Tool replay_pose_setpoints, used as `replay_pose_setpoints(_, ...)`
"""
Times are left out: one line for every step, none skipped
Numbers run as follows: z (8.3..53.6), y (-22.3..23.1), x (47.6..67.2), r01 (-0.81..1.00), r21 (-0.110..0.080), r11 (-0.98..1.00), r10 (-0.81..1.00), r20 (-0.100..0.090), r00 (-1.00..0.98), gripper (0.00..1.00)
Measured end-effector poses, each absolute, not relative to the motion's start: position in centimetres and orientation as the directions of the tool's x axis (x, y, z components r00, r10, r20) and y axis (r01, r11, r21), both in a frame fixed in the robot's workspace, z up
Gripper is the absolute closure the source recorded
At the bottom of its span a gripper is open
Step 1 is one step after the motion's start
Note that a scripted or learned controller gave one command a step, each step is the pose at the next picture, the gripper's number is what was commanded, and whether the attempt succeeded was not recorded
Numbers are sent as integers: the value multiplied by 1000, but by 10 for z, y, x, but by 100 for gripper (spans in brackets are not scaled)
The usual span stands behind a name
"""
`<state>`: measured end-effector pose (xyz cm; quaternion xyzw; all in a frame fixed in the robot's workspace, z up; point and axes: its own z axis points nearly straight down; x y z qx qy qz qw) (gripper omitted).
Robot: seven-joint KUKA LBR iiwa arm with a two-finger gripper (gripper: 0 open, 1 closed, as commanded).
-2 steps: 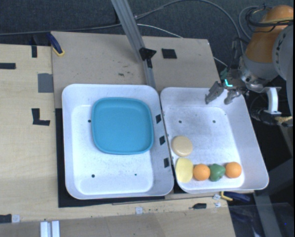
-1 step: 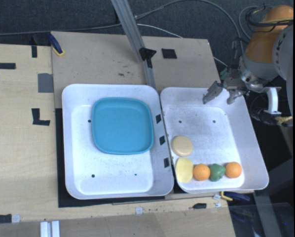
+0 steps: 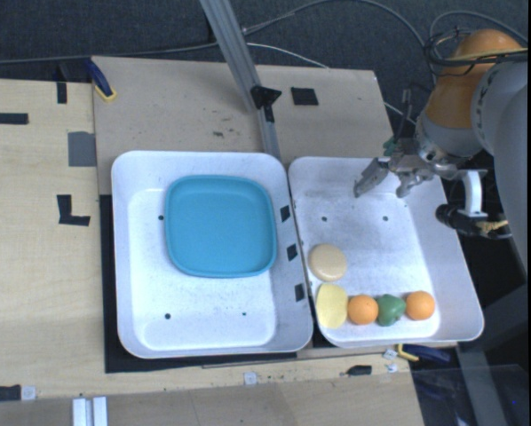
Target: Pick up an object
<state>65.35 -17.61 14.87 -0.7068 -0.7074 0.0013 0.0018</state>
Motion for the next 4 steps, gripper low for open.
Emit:
replay_pose_setpoints(95, -175, 652, 1000, -5, 1, 1000, 1, -1, 0)
replay_pose_setpoints(109, -175, 654, 1000, -1, 2, 1000, -1, -2, 100)
replay_pose_setpoints(161, -174, 665, 1000, 4, 1, 1000, -1, -1, 100)
replay_pose_setpoints(223, -172, 671, 1000, 5, 1, 1000, -1, -1, 100)
